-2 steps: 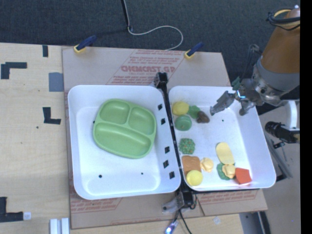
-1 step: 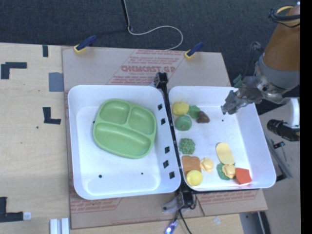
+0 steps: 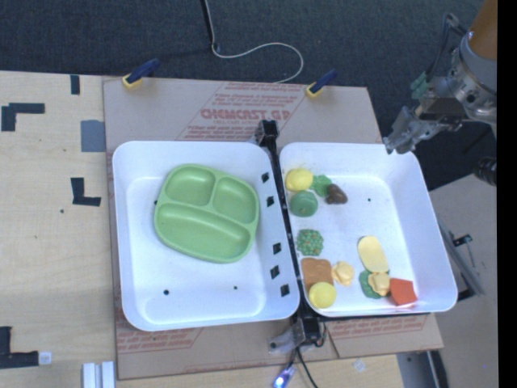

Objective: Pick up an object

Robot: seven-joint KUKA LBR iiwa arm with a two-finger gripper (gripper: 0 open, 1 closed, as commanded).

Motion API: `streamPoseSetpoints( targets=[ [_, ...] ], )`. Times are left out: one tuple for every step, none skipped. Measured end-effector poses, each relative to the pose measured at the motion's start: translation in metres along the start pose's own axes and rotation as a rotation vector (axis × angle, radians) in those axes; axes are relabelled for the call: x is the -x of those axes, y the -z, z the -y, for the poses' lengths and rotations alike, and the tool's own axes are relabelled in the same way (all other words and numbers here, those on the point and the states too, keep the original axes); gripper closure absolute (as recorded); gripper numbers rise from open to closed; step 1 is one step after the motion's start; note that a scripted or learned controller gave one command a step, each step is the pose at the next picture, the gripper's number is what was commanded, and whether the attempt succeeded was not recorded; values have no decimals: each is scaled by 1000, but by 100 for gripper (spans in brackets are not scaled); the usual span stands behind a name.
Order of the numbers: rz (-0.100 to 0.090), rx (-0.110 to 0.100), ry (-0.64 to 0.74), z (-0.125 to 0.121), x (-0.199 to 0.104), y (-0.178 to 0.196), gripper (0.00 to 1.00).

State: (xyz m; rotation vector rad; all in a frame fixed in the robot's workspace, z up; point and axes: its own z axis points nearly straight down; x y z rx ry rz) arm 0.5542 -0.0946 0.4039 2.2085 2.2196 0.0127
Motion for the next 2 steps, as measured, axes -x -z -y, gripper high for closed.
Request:
streamPoseSetpoints(
  targets=[
    [-4, -24, 2, 13, -70, -101, 100],
    [-4, -9, 3, 47, -116, -27, 100]
  ],
)
